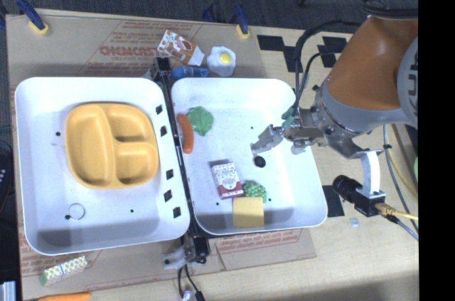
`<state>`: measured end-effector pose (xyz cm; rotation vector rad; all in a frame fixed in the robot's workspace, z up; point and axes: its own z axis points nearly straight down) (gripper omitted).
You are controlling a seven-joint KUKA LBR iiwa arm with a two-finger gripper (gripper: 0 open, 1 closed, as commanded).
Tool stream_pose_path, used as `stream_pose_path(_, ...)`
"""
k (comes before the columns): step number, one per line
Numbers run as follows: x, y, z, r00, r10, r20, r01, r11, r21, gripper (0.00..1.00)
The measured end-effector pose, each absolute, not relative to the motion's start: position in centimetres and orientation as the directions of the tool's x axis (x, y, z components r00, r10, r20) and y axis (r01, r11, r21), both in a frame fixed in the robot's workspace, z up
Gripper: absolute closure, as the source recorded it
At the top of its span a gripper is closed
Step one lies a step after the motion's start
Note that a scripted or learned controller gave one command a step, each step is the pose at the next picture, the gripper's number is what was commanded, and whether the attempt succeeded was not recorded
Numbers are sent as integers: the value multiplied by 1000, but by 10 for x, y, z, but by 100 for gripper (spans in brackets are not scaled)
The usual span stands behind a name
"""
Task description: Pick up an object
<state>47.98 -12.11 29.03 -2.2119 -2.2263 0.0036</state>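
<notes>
Objects sit scattered in the right bin (306,201): a green leafy piece (201,119) at the upper left, touching an orange carrot-like stick (186,133) along the left wall, a small red packet (227,178) near the middle, a green clump (254,189) just beside it, and a yellow block (248,211) by the near wall. Over the bin's right half hangs the gripper (266,140), nothing between its fingers; how far they are spread, I can't tell. Next door, the left bin (28,150) carries a yellow divided tray (112,144). Behind the bins lie a yellow-centred white piece (222,59) and a small carton (173,45).
</notes>
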Motion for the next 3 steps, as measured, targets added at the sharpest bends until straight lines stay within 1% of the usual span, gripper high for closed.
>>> stream_pose_path(1, 476, -112, 91, -83, 997, 1, 997, 83, -3, 0)
stream_pose_path(2, 476, -112, 101, -88, 996, 2, 996, 88, -5, 100)
stream_pose_path(3, 502, -76, 240, 5, 1000, 0, 1000, -5, -1, 100)
